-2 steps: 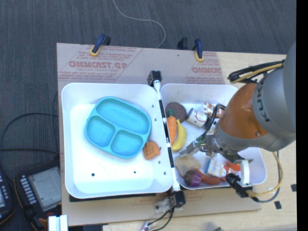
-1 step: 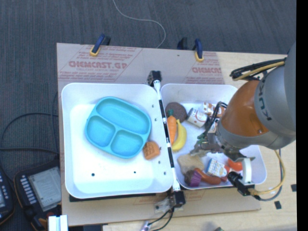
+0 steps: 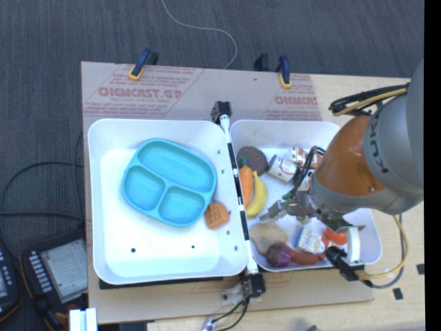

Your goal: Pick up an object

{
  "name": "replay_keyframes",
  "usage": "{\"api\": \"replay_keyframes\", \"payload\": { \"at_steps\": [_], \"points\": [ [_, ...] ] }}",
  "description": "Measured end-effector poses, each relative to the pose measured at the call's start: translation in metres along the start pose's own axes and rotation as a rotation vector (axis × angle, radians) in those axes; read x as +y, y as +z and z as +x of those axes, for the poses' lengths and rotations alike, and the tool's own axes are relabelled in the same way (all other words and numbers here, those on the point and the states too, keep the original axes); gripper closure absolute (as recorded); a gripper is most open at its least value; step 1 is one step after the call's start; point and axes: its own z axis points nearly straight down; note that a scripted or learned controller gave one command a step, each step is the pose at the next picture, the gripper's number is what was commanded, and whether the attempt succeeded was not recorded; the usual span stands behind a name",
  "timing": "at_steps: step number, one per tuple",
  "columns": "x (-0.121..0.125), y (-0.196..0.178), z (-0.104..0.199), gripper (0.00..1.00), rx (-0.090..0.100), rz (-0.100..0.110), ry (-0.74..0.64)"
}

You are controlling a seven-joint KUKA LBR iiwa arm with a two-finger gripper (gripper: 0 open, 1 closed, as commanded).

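Plenty to choose from in the right bin (image 3: 372,250), tbh. My gripper (image 3: 277,209) hung spread wide with nothing in it, just beside the banana (image 3: 259,196) by the bin's left wall. Banana looked like light, stiff, slick plastic, so I reckoned grabbing across its middle was safest. The carrot (image 3: 246,181) touching it could've got in the way.

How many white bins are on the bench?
2. The left bin holds a blue divided plate and an orange toy. The right bin holds the banana and other toy food, with the arm over part of it, so some things may be hidden.
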Motion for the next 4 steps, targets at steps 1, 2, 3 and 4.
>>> {"api": "replay_keyframes", "payload": {
  "at_steps": [1, 2, 3, 4],
  "points": [
    [-0.002, 0.010, 0.002, 0.00, 0.003, 0.002, -0.001],
    [-0.002, 0.010, 0.001, 0.00, 0.006, 0.003, -0.003],
    [0.000, -0.001, -0.001, 1.00, 0.003, -0.001, -0.002],
    [0.000, 0.000, 0.000, 0.00, 0.003, 0.002, -0.003]
  ]
}}
